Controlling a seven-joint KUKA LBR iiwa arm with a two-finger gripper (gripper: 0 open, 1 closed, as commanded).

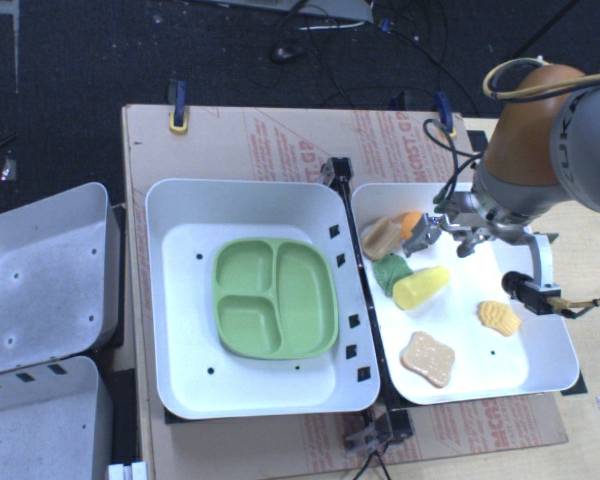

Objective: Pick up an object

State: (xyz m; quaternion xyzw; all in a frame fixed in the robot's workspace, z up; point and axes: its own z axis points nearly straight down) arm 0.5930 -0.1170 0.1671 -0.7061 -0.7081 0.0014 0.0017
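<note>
Bench: brown board (280, 133) on a dark floor strewn with cables, blue clamps at its far edge, two white bins sitting side by side on it.
Left bin (175, 268): and we have a green divided tray (277, 298) lying flat in the middle, three compartments, nothing in them.
Right bin (540, 363): this is where the action is, five small things scattered across it.
Tan piece (382, 236): up by the far left corner, touching an orange piece (410, 223) on its right.
Green piece (390, 271): just below the tan one, near the left wall, tucked against the yellow one.
Yellow cylinder (421, 286): lying on its side, tilted, left of centre.
Toast slice (427, 358): flat near the front edge, left of centre, well apart from the rest.
Yellow ridged piece (499, 317): lone one toward the right side, close to a black part of the arm's cabling.
Arm (540, 148): grey with the orange band, reaching in over the far right corner of the right bin.
Gripper (450, 230): low over the far part of the right bin, just right of the orange piece; fingers apart or together, I cannot tell from here, and I see nothing between them.
</note>
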